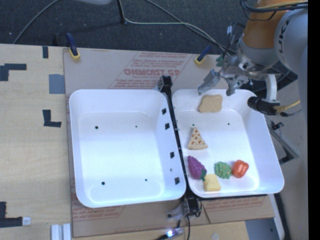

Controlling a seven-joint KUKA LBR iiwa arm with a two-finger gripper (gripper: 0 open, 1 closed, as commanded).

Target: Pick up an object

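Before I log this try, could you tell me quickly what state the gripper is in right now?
Gripper: open, fingers spread, holding nothing, poised above the tan bread slice at the far end of the right bin.

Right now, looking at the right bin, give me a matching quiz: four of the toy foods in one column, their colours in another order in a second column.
Things:
1. grapes
2. pepper
3. broccoli
4. bread slice

Colours:
A. green
B. tan
C. purple
D. red

Pairs: 1-C, 2-D, 3-A, 4-B
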